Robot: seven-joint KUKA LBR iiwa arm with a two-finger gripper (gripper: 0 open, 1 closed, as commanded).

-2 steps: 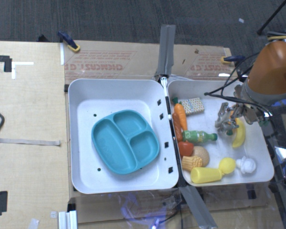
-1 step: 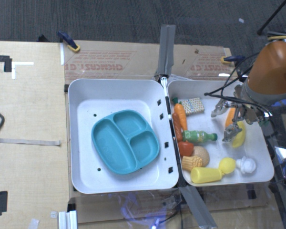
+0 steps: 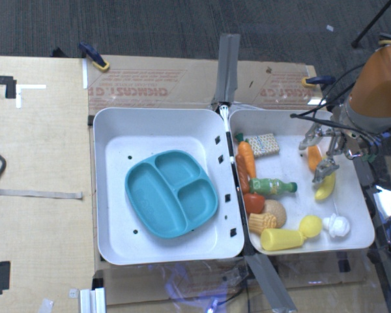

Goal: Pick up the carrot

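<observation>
The carrot point(image 3: 246, 160) is a long orange piece lying along the left wall of the right bin point(image 3: 283, 125), its tip pointing toward the near side. My gripper point(image 3: 319, 153) hangs over the right part of the same bin, well to the right of the carrot, with its fingers spread open. A small orange piece point(image 3: 314, 157) lies between the fingers or just under them; I cannot tell whether they touch it. Nothing is lifted.
Near the carrot lie a speckled block point(image 3: 262, 145), a green bottle point(image 3: 272, 187), a red piece point(image 3: 253, 203), corn point(image 3: 262, 222) and a tan lump point(image 3: 276, 211). A banana point(image 3: 324, 186), yellow pieces point(image 3: 283, 238) and a white item point(image 3: 338, 225) lie toward the front right. A blue divided plate point(image 3: 171, 193) sits in the left bin point(image 3: 117, 119).
</observation>
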